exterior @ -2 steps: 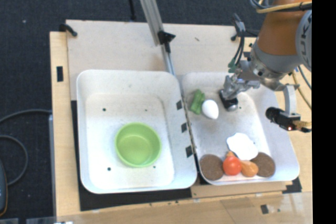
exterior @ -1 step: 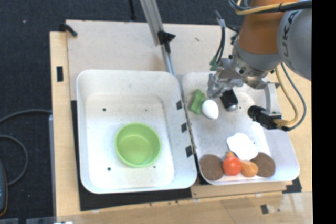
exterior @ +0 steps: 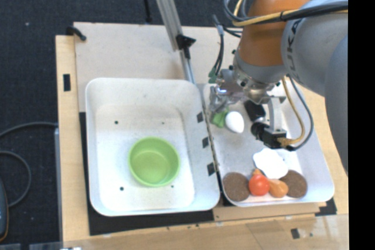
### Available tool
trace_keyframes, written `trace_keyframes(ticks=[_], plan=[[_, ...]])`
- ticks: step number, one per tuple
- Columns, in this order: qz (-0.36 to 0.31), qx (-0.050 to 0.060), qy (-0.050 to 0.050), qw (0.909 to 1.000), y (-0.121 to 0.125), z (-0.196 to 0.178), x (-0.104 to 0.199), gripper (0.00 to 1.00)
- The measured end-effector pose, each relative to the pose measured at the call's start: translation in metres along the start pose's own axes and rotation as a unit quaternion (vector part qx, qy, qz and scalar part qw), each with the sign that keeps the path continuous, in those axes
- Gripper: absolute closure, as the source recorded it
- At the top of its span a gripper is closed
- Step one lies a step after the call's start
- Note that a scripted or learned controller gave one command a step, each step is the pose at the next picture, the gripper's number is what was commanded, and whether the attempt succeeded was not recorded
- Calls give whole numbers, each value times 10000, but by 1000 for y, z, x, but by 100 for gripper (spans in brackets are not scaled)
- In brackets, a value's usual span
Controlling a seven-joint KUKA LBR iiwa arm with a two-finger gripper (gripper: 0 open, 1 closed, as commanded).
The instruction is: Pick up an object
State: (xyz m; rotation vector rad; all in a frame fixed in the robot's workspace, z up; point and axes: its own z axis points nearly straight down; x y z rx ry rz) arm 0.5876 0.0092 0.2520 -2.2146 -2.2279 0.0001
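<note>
Camera view from above: the grey arm [exterior: 310, 44] reaches in from the right over the right bin [exterior: 319, 152]. The left bin [exterior: 105, 96] holds a green bowl [exterior: 153, 161]. Its gripper [exterior: 229, 107] hangs at the far left corner, just above a white egg-shaped object [exterior: 235, 122] and a green piece [exterior: 218, 120]. Whether it is spread or pinching cannot be told; the wrist hides it. Crowding against the bin wall could spoil a grasp. A tomato [exterior: 259, 185] and brown discs [exterior: 237, 185] lie at the near edge.
</note>
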Motion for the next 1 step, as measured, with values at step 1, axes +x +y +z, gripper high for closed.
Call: trace_keyframes(ticks=[1], plan=[[-12, 1, 9, 10000, -16, -1, 58, 100]])
